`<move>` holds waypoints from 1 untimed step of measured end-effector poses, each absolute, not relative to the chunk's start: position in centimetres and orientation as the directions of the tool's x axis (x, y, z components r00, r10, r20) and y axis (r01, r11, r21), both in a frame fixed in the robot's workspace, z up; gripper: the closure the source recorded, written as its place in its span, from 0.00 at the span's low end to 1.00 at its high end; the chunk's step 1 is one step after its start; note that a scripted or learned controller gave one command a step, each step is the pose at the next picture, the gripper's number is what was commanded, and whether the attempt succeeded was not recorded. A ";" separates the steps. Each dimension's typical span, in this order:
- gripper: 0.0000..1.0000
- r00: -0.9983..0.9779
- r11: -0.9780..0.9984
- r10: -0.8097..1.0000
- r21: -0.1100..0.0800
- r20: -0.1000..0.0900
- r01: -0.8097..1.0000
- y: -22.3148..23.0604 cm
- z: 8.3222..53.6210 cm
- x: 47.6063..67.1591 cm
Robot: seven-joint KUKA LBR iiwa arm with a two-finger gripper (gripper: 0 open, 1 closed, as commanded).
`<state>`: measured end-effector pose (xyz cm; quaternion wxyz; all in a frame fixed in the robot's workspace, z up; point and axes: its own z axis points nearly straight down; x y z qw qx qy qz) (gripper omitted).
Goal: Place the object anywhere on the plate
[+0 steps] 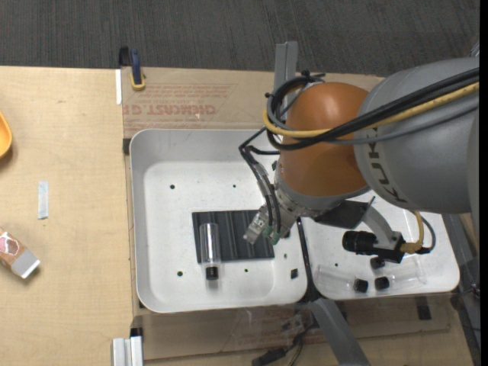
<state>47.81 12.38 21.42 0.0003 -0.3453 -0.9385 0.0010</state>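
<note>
A flat black rectangular plate (235, 248) lies in the left white bin (152, 204), near its front right. A silver cylinder (207, 239) with a dark cap (211, 271) lies along the plate's left edge, and the cap end sticks out past the plate's front edge. My gripper (261, 227) hangs over the plate's right part, under the orange wrist band, about a hand's width right of the cylinder. The arm hides the plate's far right corner.
The right bin (435, 277) holds two small black pieces (360, 285) and a clear item near its front. On the wooden bench at the left lie a grey strip (43, 200), a wrapped packet (17, 255) and an orange thing (4, 136). A blue clamp (134, 67) sits behind the left bin.
</note>
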 end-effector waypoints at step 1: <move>0.00 -0.762 0.762 0.648 -0.002 0.000 0.648 12.4 21.4 47.8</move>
